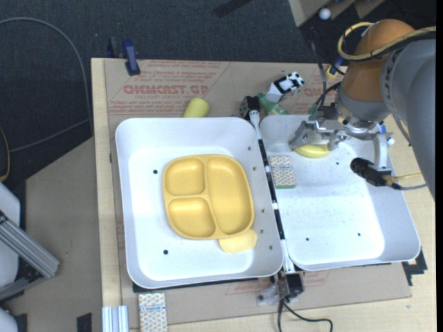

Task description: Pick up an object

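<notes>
Item 1, gripper (pixel 317 138): low over the far left part of the right bin (pixel 346 213), fingers set to either side of a small yellow object (pixel 313 150); object visibly between the fingertips, so judged clenched on it, though contact on the far side hidden by the finger metal

Item 2, small yellow object: flat, rounded, pale yellow; resting on or just above the right bin floor near its rear left corner, close to the bin wall; whether already off the floor, not clear

Item 3, arm (pixel 387 68): grey, orange band above the wrist; entering from the right, bent down steeply so the wrist points nearly straight at the bin floor; cables looped near the wrist

Item 4, left bin (pixel 138 185): holding a yellow divided tray (pixel 208 196) with a pale yellow piece (pixel 239 241) tucked at its near edge; well apart from the gripper

Item 5, handling note, step in hand judged as securing and lifting: hold pressure steady, rise straight up, avoid dragging toward the nearby wall or the divider between bins; thin, smooth shape likely to slip or pivot if pinched off centre, so slow vertical lift advised before any sideways travel
</notes>
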Controlling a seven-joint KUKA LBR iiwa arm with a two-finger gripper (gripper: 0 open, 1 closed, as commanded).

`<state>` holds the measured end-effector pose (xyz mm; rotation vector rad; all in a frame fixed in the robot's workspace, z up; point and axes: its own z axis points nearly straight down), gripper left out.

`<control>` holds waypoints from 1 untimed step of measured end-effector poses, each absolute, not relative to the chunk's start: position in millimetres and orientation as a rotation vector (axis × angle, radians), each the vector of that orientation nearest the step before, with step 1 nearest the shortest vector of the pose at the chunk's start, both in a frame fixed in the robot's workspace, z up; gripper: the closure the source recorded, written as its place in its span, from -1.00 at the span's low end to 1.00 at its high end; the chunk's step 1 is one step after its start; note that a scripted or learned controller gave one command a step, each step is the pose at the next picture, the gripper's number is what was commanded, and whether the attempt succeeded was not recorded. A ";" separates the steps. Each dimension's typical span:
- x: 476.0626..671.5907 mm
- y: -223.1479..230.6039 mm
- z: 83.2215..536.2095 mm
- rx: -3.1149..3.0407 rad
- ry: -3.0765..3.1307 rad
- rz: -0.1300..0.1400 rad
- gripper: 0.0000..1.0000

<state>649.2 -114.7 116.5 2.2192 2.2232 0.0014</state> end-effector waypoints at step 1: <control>667.0 -103.7 85.1 2.218 2.220 0.002 -1.00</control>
